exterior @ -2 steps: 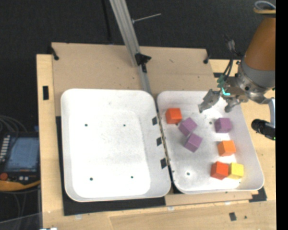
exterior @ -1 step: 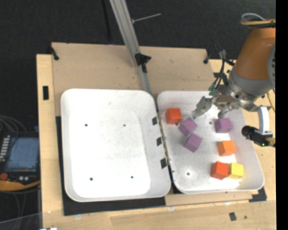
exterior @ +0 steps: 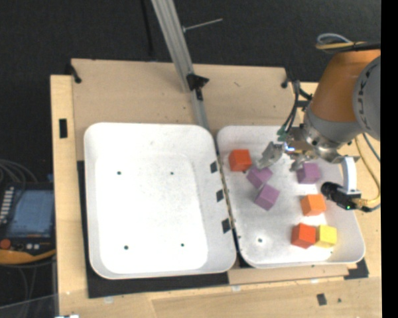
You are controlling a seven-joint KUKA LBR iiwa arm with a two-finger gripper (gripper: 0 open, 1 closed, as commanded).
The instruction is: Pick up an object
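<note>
The surface (exterior: 119,98) carries two white bins; the right bin (exterior: 278,260) holds seven blocks. The arm (exterior: 345,91) enters from 3 o'clock. Its gripper (exterior: 286,152) hangs low between an orange block (exterior: 239,159) at 9 o'clock and a purple block (exterior: 310,172) at 4 o'clock, fingers seemingly spread, pinching nothing.

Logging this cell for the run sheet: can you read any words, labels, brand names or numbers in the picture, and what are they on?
No legible text.
Handheld unit with blue screen, left of the bench: screen content too blurred to read.
Blocks in the right bin: plain faces, no markings visible.
Arm near the hand: no label can be made out.
</note>
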